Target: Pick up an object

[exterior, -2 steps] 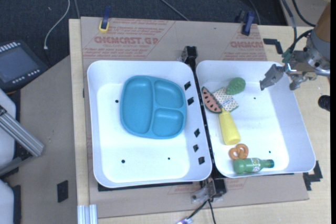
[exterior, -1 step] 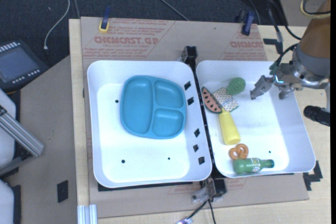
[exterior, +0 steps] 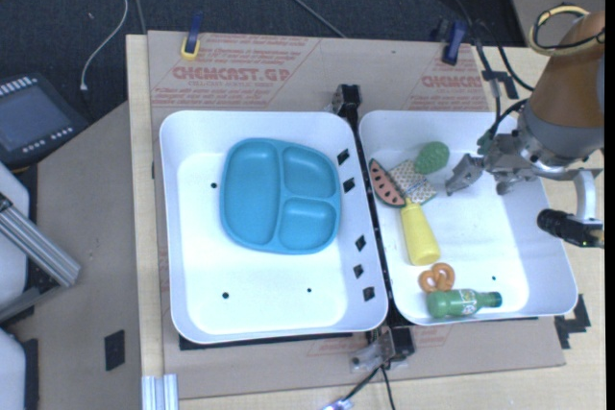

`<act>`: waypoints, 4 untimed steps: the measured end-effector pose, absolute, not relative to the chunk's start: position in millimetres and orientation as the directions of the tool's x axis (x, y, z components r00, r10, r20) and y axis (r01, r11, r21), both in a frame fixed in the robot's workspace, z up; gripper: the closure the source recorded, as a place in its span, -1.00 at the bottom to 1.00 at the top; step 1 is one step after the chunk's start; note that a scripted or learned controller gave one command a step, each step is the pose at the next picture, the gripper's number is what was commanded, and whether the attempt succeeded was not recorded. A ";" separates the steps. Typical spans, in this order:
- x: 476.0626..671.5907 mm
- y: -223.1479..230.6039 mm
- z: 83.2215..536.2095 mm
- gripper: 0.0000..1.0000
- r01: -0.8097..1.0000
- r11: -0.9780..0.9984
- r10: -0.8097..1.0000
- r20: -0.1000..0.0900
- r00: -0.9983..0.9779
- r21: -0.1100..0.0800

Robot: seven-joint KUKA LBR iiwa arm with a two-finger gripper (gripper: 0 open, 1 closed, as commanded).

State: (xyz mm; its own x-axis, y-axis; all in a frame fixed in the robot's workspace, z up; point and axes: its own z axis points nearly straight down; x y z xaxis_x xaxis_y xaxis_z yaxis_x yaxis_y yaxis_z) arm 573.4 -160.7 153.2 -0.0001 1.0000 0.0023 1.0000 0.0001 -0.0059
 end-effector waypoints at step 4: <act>575.2 -158.2 216.5 1.00 1.000 0.001 1.000 -0.002 -0.001 0.006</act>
State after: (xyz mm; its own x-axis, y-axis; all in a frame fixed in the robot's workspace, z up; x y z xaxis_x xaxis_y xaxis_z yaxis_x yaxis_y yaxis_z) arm 575.2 -158.2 216.5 -0.0015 1.0000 -0.0016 1.0000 0.0015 0.0064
